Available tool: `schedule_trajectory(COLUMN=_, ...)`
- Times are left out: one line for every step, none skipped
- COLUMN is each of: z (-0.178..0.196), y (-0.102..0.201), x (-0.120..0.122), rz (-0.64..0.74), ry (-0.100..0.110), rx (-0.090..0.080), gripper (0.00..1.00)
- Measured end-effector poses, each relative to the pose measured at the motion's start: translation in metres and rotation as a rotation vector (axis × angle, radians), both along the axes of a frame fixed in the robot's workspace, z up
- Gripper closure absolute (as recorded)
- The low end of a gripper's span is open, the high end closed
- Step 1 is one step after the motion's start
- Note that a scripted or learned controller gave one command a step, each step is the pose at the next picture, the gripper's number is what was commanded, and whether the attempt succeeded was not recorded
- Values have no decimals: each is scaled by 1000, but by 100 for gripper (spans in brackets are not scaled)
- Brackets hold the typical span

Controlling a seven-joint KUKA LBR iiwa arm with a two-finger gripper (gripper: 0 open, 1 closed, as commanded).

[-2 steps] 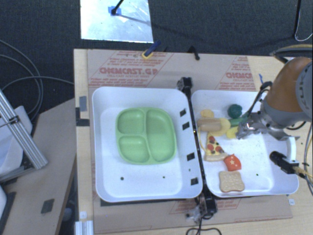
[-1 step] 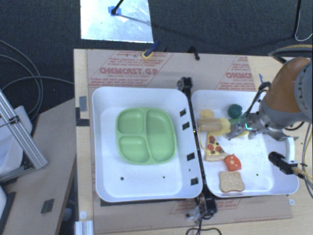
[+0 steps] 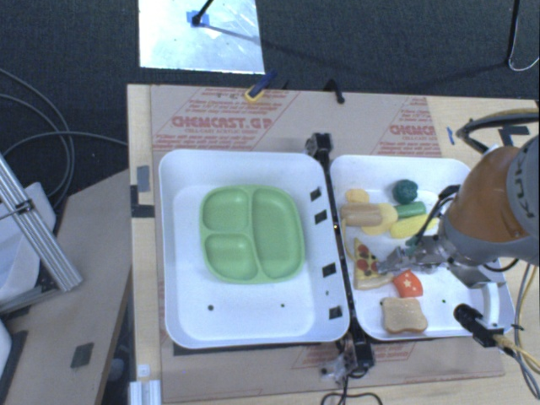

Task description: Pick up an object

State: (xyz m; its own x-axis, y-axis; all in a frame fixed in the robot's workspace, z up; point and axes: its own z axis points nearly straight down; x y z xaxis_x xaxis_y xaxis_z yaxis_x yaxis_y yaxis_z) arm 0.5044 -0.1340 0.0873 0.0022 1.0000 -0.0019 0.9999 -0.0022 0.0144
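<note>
Bench: two white bins; one green tray; one toast slice.

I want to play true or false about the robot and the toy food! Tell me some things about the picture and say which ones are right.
1. The green plate lies in the left bin. True.
2. The toast slice sits on the green plate. False: it lies in the right bin, near the front edge.
3. The pizza slice lies in the same bin as the toast. True.
4. The claw hangs over the left bin. False: it is over the right bin, beside the pizza slice.
5. The green plate has three sections. True.
</note>
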Motion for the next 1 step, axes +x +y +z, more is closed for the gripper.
schedule_trajectory(z=103, y=97, x=-16, rz=16, ry=4, rx=5, gripper=0)
